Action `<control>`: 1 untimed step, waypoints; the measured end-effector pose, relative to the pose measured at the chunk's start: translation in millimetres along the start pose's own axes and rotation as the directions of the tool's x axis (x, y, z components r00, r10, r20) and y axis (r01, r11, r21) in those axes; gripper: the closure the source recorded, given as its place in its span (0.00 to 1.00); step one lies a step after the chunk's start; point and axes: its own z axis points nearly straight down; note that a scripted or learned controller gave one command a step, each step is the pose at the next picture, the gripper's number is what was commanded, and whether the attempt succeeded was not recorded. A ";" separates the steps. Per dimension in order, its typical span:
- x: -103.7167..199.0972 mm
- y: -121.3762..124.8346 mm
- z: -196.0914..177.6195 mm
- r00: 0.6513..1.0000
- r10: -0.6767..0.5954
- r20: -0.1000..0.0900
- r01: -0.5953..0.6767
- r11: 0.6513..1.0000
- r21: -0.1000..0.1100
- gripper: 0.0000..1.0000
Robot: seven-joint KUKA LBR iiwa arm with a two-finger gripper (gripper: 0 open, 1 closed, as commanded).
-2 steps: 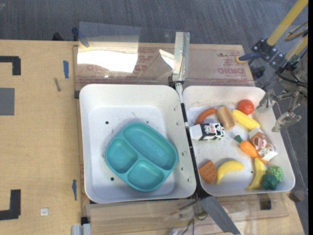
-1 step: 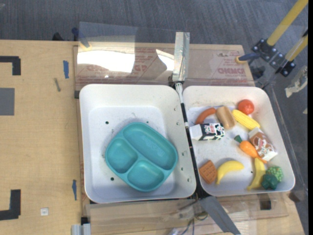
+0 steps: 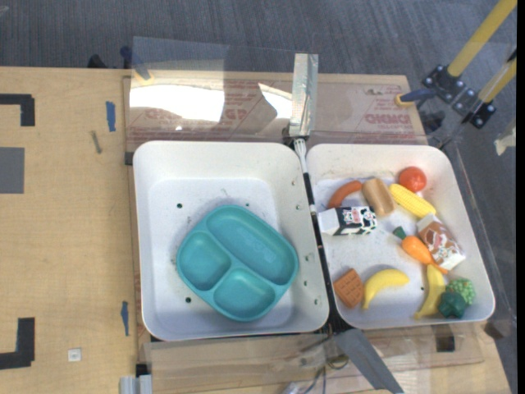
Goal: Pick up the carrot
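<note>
i'm not able to tell whether my claw is released or clenched. i'm seeing the carrot (image 3: 416, 248) lying in the right bin (image 3: 472, 212), touching the packet (image 3: 444, 249), so i'm judging the approach tight.

Orange carrot (image 3: 415, 249), teal tray (image 3: 238, 261).

Teal divided plate (image 3: 237, 260) is seen mid left bin (image 3: 156, 220). Tomato (image 3: 413, 178), corn (image 3: 412, 200), milk carton (image 3: 351, 220), banana (image 3: 383, 284), broccoli (image 3: 456, 297) are spread across right bin (image 3: 472, 220).
</note>
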 end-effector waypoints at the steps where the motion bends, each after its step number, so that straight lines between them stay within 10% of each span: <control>1: 2.2 2.7 6.6 0.961 -0.278 -0.001 0.278 0.961 -0.010 1.00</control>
